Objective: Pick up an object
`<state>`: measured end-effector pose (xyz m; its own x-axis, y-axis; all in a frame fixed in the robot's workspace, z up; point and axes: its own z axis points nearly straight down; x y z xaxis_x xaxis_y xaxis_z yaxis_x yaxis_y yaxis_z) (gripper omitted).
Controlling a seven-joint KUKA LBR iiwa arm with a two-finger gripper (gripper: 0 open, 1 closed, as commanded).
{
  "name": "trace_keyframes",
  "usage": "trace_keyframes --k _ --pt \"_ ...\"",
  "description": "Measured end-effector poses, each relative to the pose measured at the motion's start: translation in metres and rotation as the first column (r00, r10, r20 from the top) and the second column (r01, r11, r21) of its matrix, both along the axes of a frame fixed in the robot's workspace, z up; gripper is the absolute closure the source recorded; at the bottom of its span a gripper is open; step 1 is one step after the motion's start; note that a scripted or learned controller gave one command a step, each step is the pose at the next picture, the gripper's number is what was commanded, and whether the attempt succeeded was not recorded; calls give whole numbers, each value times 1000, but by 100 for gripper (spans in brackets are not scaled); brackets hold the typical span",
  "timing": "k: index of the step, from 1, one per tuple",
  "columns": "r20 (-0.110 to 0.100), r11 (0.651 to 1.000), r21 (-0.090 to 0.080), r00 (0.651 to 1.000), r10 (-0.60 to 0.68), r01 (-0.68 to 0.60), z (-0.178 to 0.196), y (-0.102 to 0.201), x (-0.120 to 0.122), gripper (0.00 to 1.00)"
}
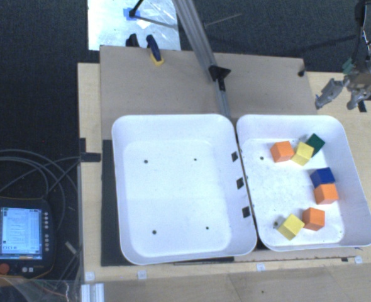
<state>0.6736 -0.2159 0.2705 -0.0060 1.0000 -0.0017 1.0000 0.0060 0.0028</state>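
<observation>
Small coloured cubes, seven in all, lie in the right-hand shallow white bin [356, 187], and any one of them would serve as the object to pick. An orange cube [282, 151] sits at the far left of the group, just beside a yellow cube [303, 153] that touches a dark green cube [315, 143]. Lower down, a blue cube [322, 176] rests against a second orange cube [326, 194]. Nearest the front rim, a third orange cube [313, 218] touches a second yellow cube [292, 226]. The left-hand shallow white bin [119, 168] holds no cubes.

The gripper [344, 95] hangs above the pale wooden worktop [261, 80], beyond the far right corner of the right-hand bin and well apart from every cube. Its jaws look spread and released, with nothing between them, though they are small and slightly blurred.

The main risk lies in how the cubes pair up. Almost every cube touches a neighbour, so jaws descending on one would likely strike the other, push both aside, or close on two at once. The first orange cube looks the most free-standing. The dark green cube and the blue cube sit near the bin's right wall, where a finger could catch the rim. Tilted cubes may also slip out as the jaws close.
</observation>
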Motion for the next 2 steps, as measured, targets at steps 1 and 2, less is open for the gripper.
trace_keyframes --k 1,2 --pt "0 1000 -1 1000 -1 1 0 0 0 0" --pt "-6 1000 2 1000 -1 2 -62 -1 3 0"
